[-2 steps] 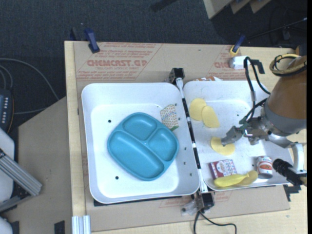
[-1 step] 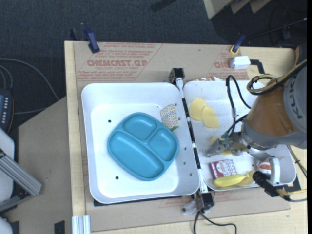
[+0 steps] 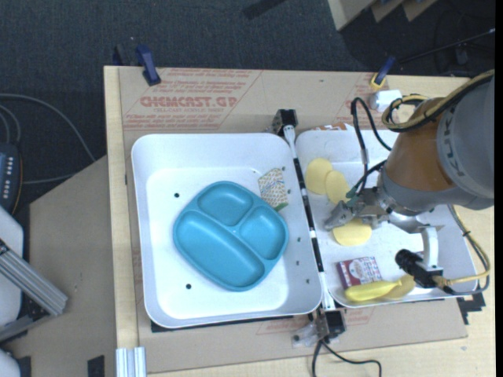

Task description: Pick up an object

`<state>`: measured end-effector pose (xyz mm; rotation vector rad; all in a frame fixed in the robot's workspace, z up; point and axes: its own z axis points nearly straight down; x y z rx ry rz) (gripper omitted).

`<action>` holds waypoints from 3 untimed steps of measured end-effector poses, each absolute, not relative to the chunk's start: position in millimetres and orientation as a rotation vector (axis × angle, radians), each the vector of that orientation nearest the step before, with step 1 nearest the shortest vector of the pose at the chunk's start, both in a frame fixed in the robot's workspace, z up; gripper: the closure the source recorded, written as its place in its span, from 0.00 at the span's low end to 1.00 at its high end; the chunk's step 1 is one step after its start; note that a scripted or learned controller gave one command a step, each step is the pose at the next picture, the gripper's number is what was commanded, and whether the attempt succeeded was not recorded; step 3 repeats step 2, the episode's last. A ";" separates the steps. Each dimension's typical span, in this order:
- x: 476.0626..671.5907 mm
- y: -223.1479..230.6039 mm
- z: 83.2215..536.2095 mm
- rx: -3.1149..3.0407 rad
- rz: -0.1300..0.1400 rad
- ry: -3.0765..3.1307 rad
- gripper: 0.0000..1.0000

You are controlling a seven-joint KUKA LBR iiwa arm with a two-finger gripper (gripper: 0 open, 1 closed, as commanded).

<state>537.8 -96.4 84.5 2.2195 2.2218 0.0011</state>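
Note:
My gripper hangs low in the right bin, near its left wall. Directly in front of it lies a pale yellow lump, touching or almost touching the gripper's tip. Two more yellow rounded pieces sit just behind the gripper. A red and white packet and a yellow banana lie at the bin's front. The grey arm with its orange band covers the bin's back right part.
The left bin holds a blue divided plate and a small patterned packet by its right wall. A black clip sits where the bins meet at the back. Cables loop above the right bin.

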 end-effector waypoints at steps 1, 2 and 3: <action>537.8 -96.7 94.1 2.220 0.002 2.219 1.00; 649.5 -42.6 196.6 2.217 0.003 2.222 1.00; 649.5 -42.6 196.6 2.217 0.003 2.222 1.00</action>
